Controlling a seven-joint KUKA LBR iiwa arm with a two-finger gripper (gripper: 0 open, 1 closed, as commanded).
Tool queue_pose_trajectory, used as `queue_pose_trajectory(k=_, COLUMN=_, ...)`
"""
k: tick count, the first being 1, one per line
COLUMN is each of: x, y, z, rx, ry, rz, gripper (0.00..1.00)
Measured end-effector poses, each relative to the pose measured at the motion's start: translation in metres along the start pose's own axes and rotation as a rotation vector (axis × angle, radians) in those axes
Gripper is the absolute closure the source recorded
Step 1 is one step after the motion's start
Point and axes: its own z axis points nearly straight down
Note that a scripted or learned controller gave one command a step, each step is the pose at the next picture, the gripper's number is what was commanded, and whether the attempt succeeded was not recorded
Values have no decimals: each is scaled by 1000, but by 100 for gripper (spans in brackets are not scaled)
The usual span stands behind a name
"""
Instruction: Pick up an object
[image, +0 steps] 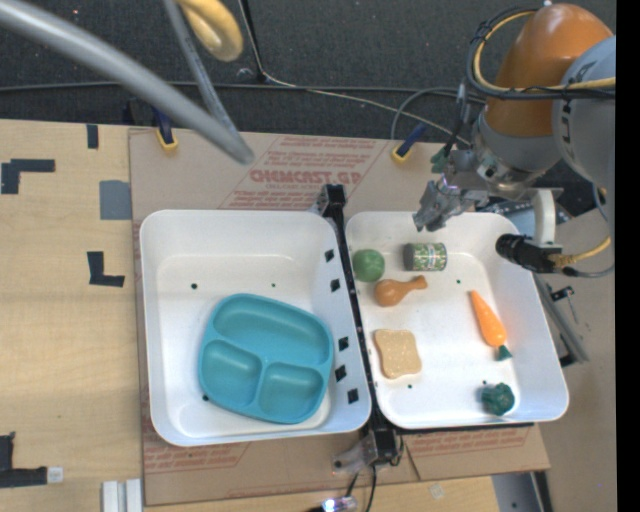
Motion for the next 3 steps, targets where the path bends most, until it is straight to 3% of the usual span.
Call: queue_pose_trajectory(k=3, x=161, y=16, z=16, rx=0, ry=-1, rz=0, gripper=100)
